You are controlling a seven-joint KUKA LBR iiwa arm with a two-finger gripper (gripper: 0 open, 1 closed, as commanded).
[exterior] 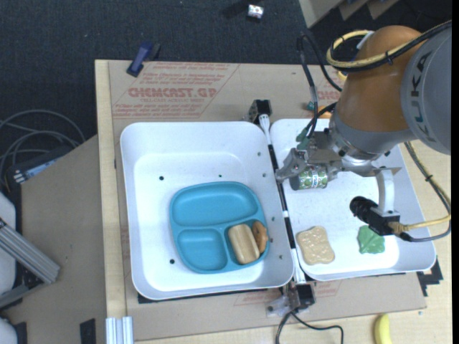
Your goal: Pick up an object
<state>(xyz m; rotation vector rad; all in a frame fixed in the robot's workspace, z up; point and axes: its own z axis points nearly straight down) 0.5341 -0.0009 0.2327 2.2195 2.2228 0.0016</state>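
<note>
Grey metal gripper [310, 169] hangs low over your right white bin [409, 260], its fingers seemingly clamped on a small green-labelled can [313, 180], though the wrist shades the contact. Toward you from the fingers lie a tan cracker-like piece [315, 246] and a green leafy toy [371, 241]; left of them, a blue divided plate [214, 224] holds a bread roll [246, 242].

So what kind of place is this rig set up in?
Likely a robotics lab or test workshop: two white bins sit on a cardboard-topped bench, loose cables trail across dark carpet, and toy food like the cracker serves as props.
</note>
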